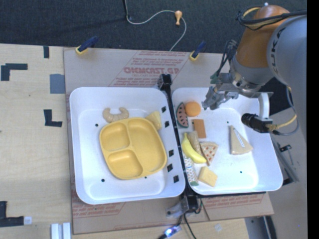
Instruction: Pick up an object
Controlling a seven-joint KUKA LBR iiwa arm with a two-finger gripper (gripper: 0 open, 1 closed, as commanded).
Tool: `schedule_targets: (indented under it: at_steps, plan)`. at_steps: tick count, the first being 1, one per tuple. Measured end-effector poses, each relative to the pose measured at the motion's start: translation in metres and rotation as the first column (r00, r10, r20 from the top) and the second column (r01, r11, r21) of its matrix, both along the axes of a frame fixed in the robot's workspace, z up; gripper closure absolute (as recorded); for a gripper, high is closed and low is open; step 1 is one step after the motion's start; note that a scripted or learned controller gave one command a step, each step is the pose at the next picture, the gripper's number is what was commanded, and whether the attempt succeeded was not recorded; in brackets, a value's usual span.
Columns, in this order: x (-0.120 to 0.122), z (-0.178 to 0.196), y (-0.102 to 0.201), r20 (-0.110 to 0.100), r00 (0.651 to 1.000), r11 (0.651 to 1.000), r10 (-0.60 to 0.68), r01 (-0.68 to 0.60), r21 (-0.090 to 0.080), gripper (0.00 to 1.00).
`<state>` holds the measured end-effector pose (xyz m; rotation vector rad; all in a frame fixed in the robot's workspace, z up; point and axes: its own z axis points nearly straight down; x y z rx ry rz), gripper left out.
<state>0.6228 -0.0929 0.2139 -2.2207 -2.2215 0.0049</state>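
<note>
The gripper (212, 103) hangs over the rear of the right bin (266, 180). The orange ball (193, 107) lies just beside the fingertips, toward the bin divider, with the watermelon slice (181, 115) beyond it. The brown cracker (199, 128) lies below the fingertips. Finger opening cannot be determined; no object is seen between them.
</note>
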Motion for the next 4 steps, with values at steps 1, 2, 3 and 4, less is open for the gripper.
schedule_targets:
  at_steps: [1,2,3,4]
  plan:
    - [-0.005,0.002,0.006,0.001,1.0,1.0,0.0,0.0,0.0,1.0]
    - [-0.001,0.002,-0.002,0.001,1.0,1.0,0.0,0.0,0.0,1.0]
    - [-0.004,0.017,-0.002,0.003,1.0,1.0,0.001,-0.001,0.002,1.0]
    - [-0.003,0.019,0.003,0.001,1.0,1.0,0.002,-0.002,0.003,1.0]
